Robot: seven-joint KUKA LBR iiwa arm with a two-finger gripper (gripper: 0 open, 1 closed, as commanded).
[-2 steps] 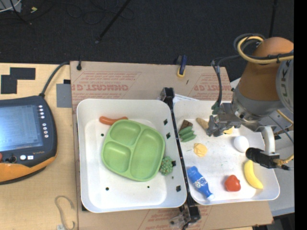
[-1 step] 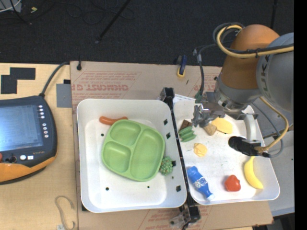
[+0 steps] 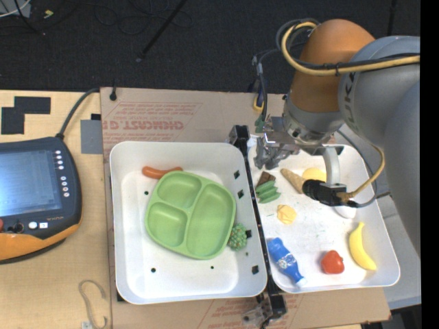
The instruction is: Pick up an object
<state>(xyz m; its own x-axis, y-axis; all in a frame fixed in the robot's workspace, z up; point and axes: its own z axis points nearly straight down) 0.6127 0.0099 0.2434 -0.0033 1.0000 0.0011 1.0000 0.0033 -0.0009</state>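
Gripper (image 3: 269,157) state cannot be told, the wrist above it hiding much of it. It is seen low at the far left corner of the right bin (image 3: 381,235), just behind the green pea pods (image 3: 267,191). Beyond the pods toward the bin's middle lie a yellow piece (image 3: 286,214), a blue wrapper (image 3: 284,258), a red pepper (image 3: 333,262) and a banana (image 3: 361,247). A miss could be caused by the dividing wall crowding the pods, or two neighbouring items could be pinched together.
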